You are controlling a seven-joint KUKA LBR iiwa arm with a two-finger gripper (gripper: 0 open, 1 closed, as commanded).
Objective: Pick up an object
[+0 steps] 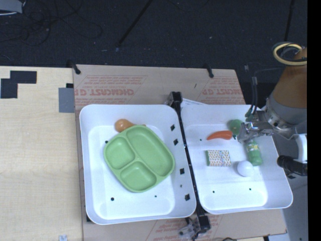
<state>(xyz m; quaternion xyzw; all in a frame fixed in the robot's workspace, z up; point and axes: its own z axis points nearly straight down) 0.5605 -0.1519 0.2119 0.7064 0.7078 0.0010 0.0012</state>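
The right bin [235,197] holds an orange carrot-shaped piece [219,134], a small patterned box [218,157], a white ball [245,168], a green bottle-like piece [254,153] and a round green item [234,125]. My gripper [249,133] hangs low at the bin's upper right, between the round green item and the green bottle, just right of the carrot. Its metal fingers point down into the bin among these items. Nothing shows clearly between them.
The left bin [95,185] holds a green divided plate [138,157] with an orange ball [122,125] behind its upper left rim. A black divider [182,154] runs between the bins. The arm's orange band [293,87] rises at the right edge.
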